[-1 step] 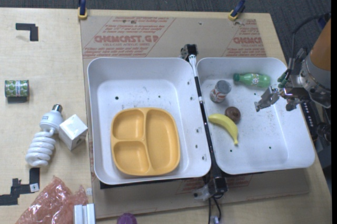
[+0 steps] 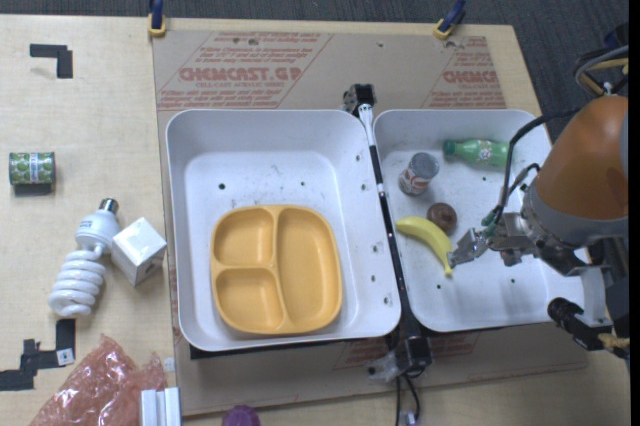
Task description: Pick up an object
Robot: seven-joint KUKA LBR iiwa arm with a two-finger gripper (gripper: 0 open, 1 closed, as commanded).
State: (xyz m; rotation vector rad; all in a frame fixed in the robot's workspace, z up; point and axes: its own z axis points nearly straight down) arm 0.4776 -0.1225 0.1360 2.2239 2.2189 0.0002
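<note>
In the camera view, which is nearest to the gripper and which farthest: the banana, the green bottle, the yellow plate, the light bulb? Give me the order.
Measured from the gripper:
1. Banana, right bin, just beside the fingertips.
2. Green bottle, same bin, at its far edge.
3. Yellow plate, left bin.
4. Light bulb, on the bench left of both bins.

Tray (image 2: 277, 269) in left bin (image 2: 190, 214) — banana (image 2: 427, 239), bottle (image 2: 477, 151) in right bin (image 2: 480, 314).

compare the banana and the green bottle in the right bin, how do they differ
The banana is yellow and curved; the green bottle is straight. The banana lies near the bin's middle beside the claw; the bottle lies along the far wall. Both lie flat in the right bin.
</note>
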